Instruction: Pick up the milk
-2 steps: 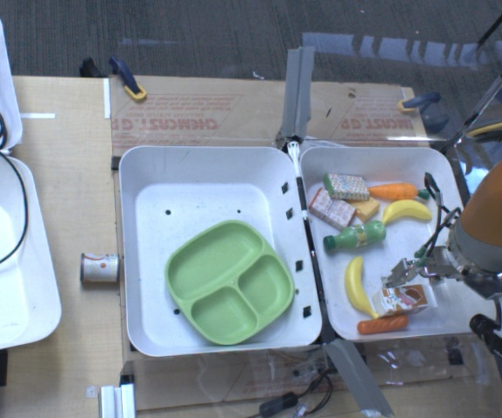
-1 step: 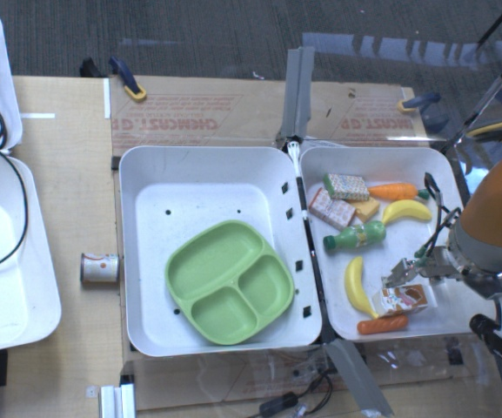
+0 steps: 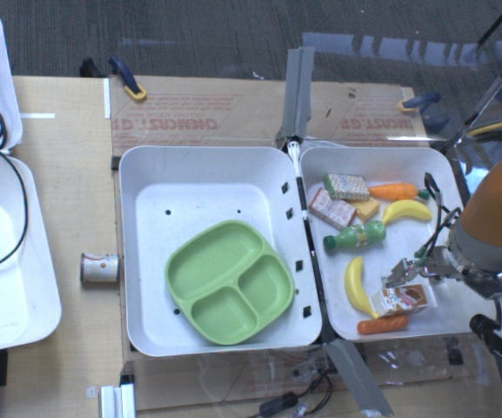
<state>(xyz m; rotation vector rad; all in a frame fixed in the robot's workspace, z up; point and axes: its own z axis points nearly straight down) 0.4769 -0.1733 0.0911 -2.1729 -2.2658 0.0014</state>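
The milk is a small white carton with red-orange print. It lies in the right bin near the front right corner. My gripper hangs at the carton's upper left edge, right over or against its top; the view does not settle whether they touch. The grey wrist and orange band reach in from the right. The carton's far side is partly covered by the gripper.
Close by are a banana to the left and an orange-red sausage-like piece in front. Farther back lie a green bottle, a second banana, a carrot and small boxes. The left bin holds a green divided plate.
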